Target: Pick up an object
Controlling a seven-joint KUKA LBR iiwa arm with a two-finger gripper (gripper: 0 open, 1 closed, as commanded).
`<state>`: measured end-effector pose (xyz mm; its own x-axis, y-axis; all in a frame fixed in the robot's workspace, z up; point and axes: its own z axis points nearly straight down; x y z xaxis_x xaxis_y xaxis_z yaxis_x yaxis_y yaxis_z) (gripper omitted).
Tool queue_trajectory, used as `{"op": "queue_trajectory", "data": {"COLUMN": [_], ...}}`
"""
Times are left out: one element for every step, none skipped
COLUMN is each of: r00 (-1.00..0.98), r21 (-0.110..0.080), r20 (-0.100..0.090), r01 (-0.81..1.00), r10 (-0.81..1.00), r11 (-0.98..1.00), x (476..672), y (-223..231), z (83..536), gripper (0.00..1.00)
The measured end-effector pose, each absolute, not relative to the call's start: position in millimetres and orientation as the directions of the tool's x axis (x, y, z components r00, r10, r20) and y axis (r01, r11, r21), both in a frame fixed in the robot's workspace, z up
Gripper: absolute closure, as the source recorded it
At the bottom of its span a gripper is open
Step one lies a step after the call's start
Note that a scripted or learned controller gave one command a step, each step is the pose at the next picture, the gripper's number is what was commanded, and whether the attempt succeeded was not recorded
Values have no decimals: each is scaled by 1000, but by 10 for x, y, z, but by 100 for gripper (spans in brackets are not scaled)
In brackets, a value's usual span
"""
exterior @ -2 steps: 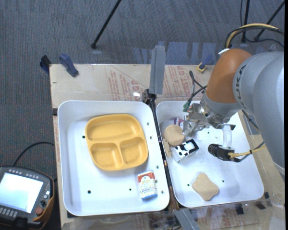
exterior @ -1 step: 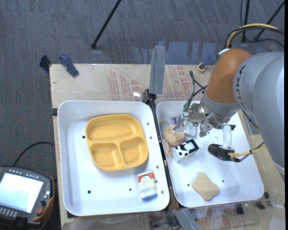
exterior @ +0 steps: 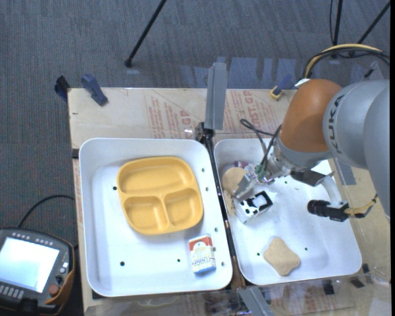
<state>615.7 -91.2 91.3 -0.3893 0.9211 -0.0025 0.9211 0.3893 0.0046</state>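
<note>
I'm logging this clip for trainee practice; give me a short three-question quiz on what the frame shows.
1. True or false: the yellow plate lies in the left bin.
2. Which thing lies nearest the front of the right bin? A) the tan toast piece B) the black-and-white block C) the gripper
3. What stands just in front of the yellow plate, by the divider between the bins?

Key: 1 true. 2 A. 3 the small carton.

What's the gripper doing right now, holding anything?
Gripper: low in the right bin, over the black-and-white object; open or shut cannot be told, no grasp visible.
</note>
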Motion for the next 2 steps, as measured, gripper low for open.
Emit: {"op": "queue_trajectory", "data": {"r00": [-106,-99], "r21": [-9,-15], "r20": [4,6], "r01": [994,995], "r10": [994,995], "r11": [106,99], "x": [5607,5602], "y": [-993,-1009], "z": [834,890], "gripper": [0,100]}}
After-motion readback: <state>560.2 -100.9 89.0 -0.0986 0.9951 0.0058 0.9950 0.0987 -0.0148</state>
